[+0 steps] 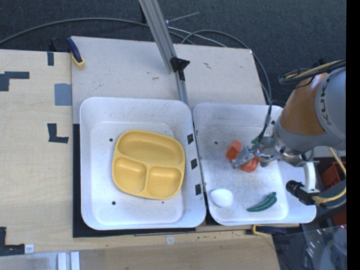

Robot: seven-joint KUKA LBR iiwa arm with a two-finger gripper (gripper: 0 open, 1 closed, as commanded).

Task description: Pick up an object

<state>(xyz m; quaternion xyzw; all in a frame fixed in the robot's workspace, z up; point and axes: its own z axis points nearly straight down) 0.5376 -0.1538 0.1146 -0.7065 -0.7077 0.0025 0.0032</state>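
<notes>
Picking up an object from the right bin [216, 114] looks to be at the grasp stage, and doing it well means settling the gripper [245, 161] squarely over one thing before lifting, with no sideways drag against the bin floor. The gripper sits low in the middle of that bin, right among some orange-red pieces [234, 150]: one lies just to its left, and another [251, 164] is at its tip, touching or nearly so. Whether either piece is actually between the fingers is too small and blurred to judge, so I cannot tell if the gripper is open or closed, and no hold can be claimed.

A straight, slow rise would be the sound test; if the piece comes up with it, the grasp is good.

Other candidates lie near the front of the same bin: a white egg-shaped thing [221, 197] at the front left, and a green pepper-like thing [262, 202] to the front right, both apart from the gripper. The left bin [90, 151] holds a yellow divided plate [149, 165], well away from the arm [306, 114]. Both bins rest on the desk [34, 151].
</notes>
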